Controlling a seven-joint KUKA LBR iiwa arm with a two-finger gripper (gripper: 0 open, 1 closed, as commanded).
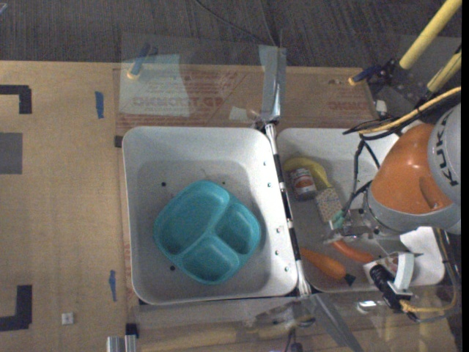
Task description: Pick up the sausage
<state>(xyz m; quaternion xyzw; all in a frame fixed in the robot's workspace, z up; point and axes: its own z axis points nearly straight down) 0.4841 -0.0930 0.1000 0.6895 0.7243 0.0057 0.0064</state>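
The pincer [350, 229] hangs low over the right bin [344, 144], under the orange band of the arm [410, 174], and its state cannot be told from this view because the wrist covers it. The sausage [353, 251], a reddish-orange piece partly hidden under the pincer, lies almost directly below it and a little toward the near side, and its long axis seems to run from the upper left to the lower right. Just beside it to the left lies an orange carrot [324, 264] with nearly the same direction; a yellow banana [308, 169], a small can [303, 183] and a speckled block [329, 204] lie farther back, and the left bin [146, 152] holds a teal divided plate [207, 230].
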